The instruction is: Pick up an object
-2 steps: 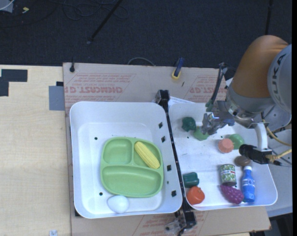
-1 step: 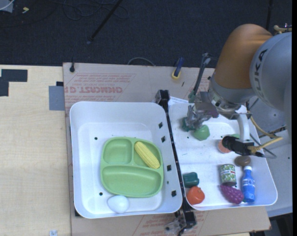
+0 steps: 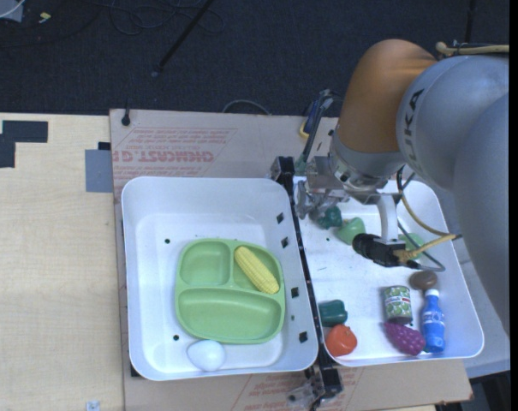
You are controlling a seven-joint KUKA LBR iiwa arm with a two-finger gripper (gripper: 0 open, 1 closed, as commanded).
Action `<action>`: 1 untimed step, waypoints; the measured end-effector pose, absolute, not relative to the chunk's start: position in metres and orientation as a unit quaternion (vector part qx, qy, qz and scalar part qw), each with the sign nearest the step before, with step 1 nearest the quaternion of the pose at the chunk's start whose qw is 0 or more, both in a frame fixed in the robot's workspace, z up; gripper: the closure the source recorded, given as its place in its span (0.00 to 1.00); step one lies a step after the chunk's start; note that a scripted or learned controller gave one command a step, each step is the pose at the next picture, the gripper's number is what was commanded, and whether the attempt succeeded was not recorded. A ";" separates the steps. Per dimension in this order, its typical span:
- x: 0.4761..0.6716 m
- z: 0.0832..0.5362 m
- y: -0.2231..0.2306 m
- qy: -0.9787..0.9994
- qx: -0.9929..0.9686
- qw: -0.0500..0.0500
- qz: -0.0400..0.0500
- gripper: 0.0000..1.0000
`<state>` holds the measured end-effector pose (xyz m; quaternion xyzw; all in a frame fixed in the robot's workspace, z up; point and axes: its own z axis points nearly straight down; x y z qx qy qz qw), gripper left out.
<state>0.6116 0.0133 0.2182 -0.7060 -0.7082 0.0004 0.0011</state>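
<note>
I see my claw (image 3: 320, 205) low in the right bin (image 3: 464, 332) at its 11 o'clock corner, beside a green toy (image 3: 351, 229), though I cannot tell its grip state.

Light is even and fairly bright over the bench, dim on the dark floor at the far side. The white bins (image 3: 147, 229) are close to washed out. Soft shadows lie under the arm (image 3: 430, 118). The frame is slightly soft and grainy throughout.
</note>
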 end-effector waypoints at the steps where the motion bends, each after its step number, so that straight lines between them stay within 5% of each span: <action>1: 0.619 0.218 0.021 -0.707 -0.707 0.001 0.001 1.00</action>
